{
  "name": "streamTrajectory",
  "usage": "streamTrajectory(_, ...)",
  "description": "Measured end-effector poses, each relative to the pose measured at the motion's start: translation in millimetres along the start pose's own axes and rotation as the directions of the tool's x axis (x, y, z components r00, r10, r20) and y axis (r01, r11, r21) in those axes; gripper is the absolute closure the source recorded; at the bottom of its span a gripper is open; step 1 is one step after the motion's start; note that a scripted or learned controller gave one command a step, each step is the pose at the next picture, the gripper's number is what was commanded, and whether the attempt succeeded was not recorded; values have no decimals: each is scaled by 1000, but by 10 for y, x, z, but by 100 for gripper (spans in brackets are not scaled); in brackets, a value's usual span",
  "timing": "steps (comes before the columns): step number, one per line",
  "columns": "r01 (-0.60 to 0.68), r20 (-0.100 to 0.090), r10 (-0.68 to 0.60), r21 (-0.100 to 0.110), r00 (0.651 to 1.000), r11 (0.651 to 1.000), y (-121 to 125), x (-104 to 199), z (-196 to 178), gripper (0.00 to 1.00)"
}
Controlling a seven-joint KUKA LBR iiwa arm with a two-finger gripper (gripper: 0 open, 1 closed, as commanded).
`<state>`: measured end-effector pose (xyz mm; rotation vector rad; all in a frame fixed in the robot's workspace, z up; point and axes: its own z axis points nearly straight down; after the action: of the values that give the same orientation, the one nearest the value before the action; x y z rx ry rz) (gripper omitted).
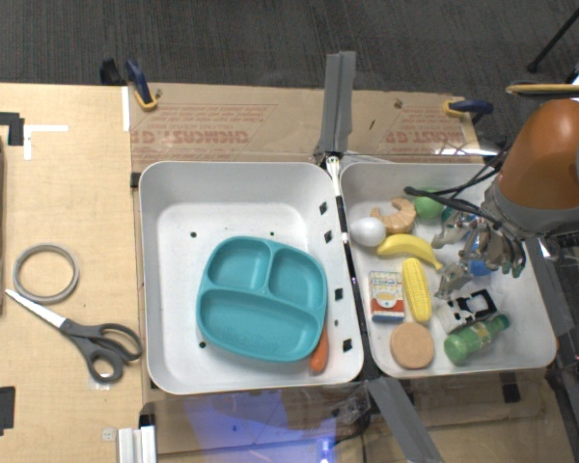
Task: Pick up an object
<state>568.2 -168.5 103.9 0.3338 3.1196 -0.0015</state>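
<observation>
Crowded, hand (466, 258) over right bin's (540, 302) toys, near its rim.

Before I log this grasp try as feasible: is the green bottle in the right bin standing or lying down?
Lying down. The green bottle rests on its side on the right bin floor, long axis slanting, near the front right corner.

Grey arm (545, 162) reaching from right, claw (468, 254) pointing down.

Teal divided plate (262, 299) in left bin (164, 258); gripper (468, 254) over right bin (533, 336) beside banana (408, 248) and corn cob (417, 289).
</observation>
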Motion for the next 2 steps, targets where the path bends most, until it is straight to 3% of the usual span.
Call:
streamTrajectory(1, -26, 1, 26, 7, 1000, 1000, 333, 366, 109, 0)
streamTrajectory(2, -11, -1, 11, 2, 1000, 1000, 529, 521, 110, 0)
